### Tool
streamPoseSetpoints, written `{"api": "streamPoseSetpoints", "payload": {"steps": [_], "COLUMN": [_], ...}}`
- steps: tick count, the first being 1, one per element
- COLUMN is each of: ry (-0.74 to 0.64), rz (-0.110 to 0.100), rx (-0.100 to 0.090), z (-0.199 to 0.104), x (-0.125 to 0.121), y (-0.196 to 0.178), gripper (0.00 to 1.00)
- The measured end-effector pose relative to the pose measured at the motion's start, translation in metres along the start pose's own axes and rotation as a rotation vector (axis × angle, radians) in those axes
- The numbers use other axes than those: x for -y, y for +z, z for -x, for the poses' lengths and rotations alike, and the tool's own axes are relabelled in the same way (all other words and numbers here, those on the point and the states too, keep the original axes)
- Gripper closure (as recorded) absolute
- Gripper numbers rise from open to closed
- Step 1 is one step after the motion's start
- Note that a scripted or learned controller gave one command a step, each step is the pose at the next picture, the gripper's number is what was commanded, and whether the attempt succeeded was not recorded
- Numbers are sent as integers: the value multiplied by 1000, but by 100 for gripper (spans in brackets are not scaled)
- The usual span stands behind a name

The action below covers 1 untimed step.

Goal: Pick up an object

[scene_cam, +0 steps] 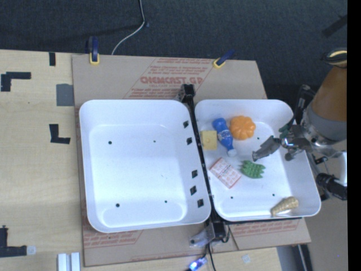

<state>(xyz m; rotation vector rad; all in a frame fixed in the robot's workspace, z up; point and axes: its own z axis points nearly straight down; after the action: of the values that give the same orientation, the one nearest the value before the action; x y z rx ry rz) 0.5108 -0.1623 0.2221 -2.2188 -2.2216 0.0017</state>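
Starting at the far left, the bench point(34, 168) shows bare wood with a few dark tape marks, then the cardboard sheet point(169, 78) under both bins. The left bin point(101, 117) comes next, white and shallow, with small dark dots on its floor.

Across the black divider, the right bin point(265, 210) carries everything I could go for. Hard against the divider sits a pale yellow block point(208, 140), and touching it on the right is a blue bottle point(223, 134) lying at a slant with a white label. Just beside that, toward the back, is an orange rounded thing point(242, 127), like a small pumpkin. Below them lies a flat pink-and-white packet point(225, 173), and near it a green knobbly toy point(253, 169). Down at the front right corner a tan cone-like piece point(284, 206) rests on the rim.

Now my tool point(265, 150): it hangs over the bin's right half, pointing left and down, its tip just above and right of the green toy. I cannot tell how it is set from here, the tip is dark and small. Nothing shows caught in it.

So, as I judge it, the pick is not yet done: every piece lies in the bin, and the descent, the grip and the lift are all left. The green toy looks nearest, small and bumpy, probably awkward to catch cleanly.
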Motion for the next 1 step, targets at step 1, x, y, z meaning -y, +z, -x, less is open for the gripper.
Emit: {"api": "streamPoseSetpoints", "payload": {"steps": [1], "ry": [1], "rz": [-5], "rx": [0], "z": [33], "x": [-31], "y": [137], "gripper": [0]}}
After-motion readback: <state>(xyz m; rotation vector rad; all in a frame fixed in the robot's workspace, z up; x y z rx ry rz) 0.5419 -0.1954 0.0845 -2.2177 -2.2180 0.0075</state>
